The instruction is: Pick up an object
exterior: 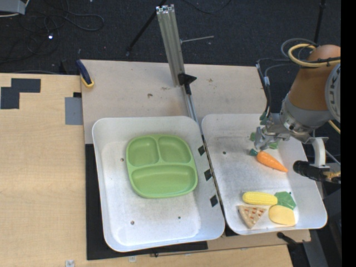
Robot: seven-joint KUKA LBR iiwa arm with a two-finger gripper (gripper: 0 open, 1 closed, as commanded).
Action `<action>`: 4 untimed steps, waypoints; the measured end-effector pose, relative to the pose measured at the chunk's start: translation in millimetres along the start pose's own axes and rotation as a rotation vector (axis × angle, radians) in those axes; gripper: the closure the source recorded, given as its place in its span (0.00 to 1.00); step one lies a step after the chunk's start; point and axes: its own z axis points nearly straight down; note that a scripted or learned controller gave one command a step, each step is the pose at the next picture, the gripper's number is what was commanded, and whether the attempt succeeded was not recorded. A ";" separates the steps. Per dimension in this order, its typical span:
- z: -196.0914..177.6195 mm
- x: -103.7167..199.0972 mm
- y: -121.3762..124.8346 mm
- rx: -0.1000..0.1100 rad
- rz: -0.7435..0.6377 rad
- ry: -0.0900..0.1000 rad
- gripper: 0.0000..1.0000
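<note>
Camera view, looking down at a slant on a pale surface (128,88) with two shallow white bins side by side.

In the left bin (111,216): a green divided plate (161,166), flat, roughly central, nearer the far edge than the near one, with two small compartments at the far side and one long one at the near side.

In the right bin (233,204): an orange toy carrot (271,161) lying flat towards the far right part, slanted, leafy end pointing to the far left. Near the near right corner, a tight cluster:
- a yellow corn cob (259,197) lying crosswise
- a pizza slice (250,216) just beside it on the near side
- a yellow lump (282,216) to the right of the slice
- a green leafy piece (286,199) at the right end of the cob

Between the bins, along the shared edge, three small black clips (208,174).

From the right, the grey arm (311,88) with its orange band reaching over the far right part of the right bin. Jaws low over the bin, just beside the carrot's leafy end; whether touching it, cannot tell. Spread or pressed together: cannot tell. Nothing seen between them.

Behind the bins, a tall aluminium post (169,43) rising from the far part of the surface. At the far left corner of the surface, a small blue and yellow tool (84,74).
</note>
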 end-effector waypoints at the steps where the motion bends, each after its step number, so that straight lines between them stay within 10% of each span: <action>1: -63.2 0.4 4.7 -0.002 -0.004 0.000 1.00; 2: -61.4 0.4 4.8 0.004 -0.005 0.001 1.00; 4: -49.6 113.2 20.2 0.007 -0.009 0.003 1.00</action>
